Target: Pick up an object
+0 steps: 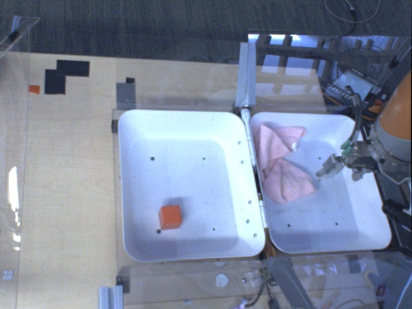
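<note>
— Where was the gripper point(329, 167)?
— Over the right bin point(360, 237), near its right edge, just beside the pink cloth point(283, 166) crumpled against that bin's left wall.
— Jaws?
— Too blurred; I could not tell whether they were open or closed.
— And the orange block point(170, 217)?
— In the left bin point(180, 134), near its front-left corner, well apart from the gripper.
</note>
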Motion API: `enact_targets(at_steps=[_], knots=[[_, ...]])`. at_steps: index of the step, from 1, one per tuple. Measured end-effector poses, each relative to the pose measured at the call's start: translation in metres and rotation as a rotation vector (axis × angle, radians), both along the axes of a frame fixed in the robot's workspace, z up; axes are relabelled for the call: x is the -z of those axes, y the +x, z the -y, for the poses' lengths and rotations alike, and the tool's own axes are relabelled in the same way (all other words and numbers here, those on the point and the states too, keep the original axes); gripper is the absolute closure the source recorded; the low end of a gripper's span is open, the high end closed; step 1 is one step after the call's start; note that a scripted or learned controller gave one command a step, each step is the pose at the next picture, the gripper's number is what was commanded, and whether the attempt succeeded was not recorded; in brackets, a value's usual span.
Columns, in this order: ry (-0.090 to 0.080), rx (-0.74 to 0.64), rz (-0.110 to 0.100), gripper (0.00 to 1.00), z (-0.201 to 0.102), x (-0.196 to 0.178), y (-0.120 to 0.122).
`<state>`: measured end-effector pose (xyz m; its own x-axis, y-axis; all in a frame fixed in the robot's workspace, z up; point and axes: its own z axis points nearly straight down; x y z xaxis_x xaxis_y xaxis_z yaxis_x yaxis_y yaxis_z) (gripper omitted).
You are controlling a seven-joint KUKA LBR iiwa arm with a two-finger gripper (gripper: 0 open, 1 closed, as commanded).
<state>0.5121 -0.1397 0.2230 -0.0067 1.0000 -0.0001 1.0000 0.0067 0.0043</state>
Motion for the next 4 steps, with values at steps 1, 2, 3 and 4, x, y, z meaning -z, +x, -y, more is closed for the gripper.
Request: enact_targets(at_steps=[1, 2, 3, 4], knots=[[-0.001, -0.103, 0.0, 0.0, 0.002, 0.112, 0.065], [-0.005, -0.233, 0.015, 0.0, 0.003, 0.131, 0.036], [-0.006, -0.29, 0.017, 0.0, -0.043, 0.131, 0.008], [-0.007, -0.283, 0.019, 0.0, -0.045, 0.131, -0.018]])
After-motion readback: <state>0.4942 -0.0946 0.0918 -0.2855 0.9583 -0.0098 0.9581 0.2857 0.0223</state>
